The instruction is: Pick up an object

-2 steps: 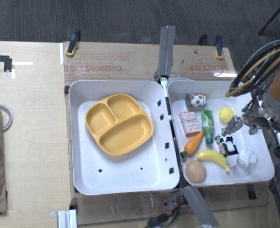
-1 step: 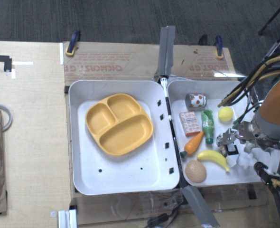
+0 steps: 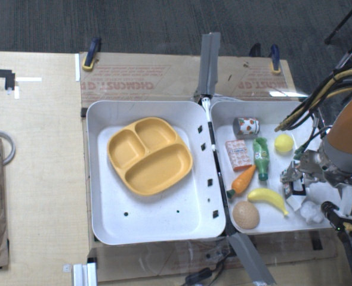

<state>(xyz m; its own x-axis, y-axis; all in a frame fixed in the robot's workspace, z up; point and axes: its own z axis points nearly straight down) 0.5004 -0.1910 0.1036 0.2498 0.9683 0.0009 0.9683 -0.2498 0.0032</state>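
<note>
Claw: the gripper hangs low over the right part of the right bin; whether its fingers are apart or together I cannot tell, and nothing shows between them.
Nearest thing: the banana lies just below and to the left of the claw, close beside it but apart from it.
Banana's long axis: it runs at a slant, from upper left down to lower right, with the lower tip pointing back under the claw's side.
Key relation: judged from here, a short move left and down would put the claw over the banana's middle; a grip across the curve looks the likelier one.
Next out: the egg sits lower left of the banana, nearly touching it; the carrot lies left of the claw, tilted.
Farther: the green bottle stands on beside the carrot's top; the lemon is above the claw; the red carton and the small can lie farthest, upper left.
Surface: smooth white bin floor, shallow walls.
Room: crowded around the banana's left; the right side is freer.
Far side: the left bin bears a yellow divided plate, well apart.
</note>
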